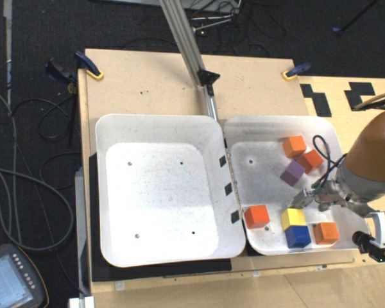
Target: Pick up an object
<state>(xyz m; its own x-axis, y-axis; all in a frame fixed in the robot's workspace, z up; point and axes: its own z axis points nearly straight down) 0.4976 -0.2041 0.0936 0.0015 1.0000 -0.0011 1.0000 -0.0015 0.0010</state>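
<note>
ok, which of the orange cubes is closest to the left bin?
The orange cube at the right bin's near-left corner, by the divider. The other three orange ones sit further right, two at the far side, one beside the blue cube.

Two white bins sit side by side on the bench (154, 82); the left bin (157, 185) has a speckled floor. In the right bin (263, 165), right of frame centre, lie orange cubes (294, 145), a purple cube (292, 172), a yellow cube (294, 217) touching a blue cube (298, 236). The gripper (308, 197) hangs just above the yellow cube, arm at the right edge
</note>
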